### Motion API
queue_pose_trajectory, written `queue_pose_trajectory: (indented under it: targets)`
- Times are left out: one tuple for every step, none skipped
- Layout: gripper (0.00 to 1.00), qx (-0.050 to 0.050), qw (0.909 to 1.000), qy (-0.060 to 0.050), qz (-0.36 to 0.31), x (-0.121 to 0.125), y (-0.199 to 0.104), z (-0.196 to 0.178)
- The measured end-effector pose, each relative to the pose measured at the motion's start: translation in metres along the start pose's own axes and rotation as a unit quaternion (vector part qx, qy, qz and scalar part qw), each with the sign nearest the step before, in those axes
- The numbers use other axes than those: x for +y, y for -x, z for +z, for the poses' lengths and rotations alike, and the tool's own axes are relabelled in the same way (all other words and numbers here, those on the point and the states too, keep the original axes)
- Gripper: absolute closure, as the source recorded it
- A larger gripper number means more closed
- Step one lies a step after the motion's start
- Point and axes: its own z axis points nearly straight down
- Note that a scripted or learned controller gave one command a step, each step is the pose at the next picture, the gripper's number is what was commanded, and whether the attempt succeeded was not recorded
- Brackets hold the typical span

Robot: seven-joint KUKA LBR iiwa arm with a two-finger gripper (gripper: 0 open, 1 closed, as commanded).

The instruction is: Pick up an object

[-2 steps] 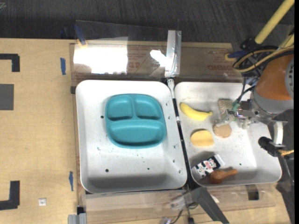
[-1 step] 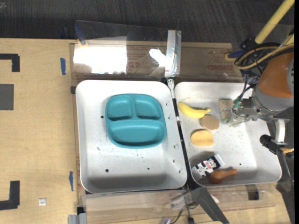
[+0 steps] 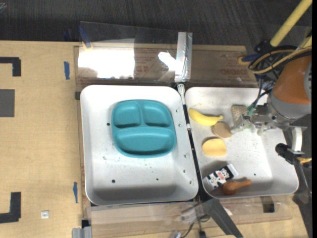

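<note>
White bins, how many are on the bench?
2. The left bin holds a teal divided plate; the right bin holds a banana and other small items.

A tan bench top (image 3: pixel 39 148) with black tape marks (image 3: pixel 12 66) meets dark carpet (image 3: pixel 148 4) behind.

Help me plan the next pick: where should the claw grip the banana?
Probably across the banana's thick middle, coming straight down from above. It lies flat with its curve open; its right tip nears the tan piece, so the middle offers more room.
</note>
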Motion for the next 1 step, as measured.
queue_pose_trajectory:
  targets:
    - [0.00, 0.000, 0.9997, -0.003, -0.024, 0.0510, -0.0409, 0.0222]
